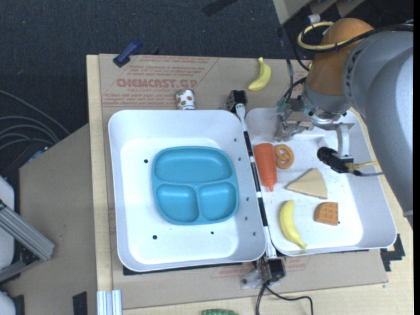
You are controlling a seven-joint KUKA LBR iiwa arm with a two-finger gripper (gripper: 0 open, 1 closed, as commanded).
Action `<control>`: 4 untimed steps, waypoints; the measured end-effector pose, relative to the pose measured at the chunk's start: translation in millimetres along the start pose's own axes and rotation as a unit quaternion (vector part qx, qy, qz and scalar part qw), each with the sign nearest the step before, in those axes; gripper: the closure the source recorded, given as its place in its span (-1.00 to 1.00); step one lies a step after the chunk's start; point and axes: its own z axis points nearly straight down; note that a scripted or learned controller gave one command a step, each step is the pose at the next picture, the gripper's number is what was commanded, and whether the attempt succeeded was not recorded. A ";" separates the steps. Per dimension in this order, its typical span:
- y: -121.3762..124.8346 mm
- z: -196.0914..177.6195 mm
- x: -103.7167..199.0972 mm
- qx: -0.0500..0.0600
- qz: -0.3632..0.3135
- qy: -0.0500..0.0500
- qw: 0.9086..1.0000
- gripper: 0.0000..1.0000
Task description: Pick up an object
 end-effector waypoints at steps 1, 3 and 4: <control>-0.1 0.1 0.0 0.000 0.000 0.000 1.000 -1.00; 0.4 -10.1 0.1 -0.001 0.000 -0.001 1.000 -1.00; 1.0 -20.4 0.2 -0.002 0.000 -0.001 1.000 1.00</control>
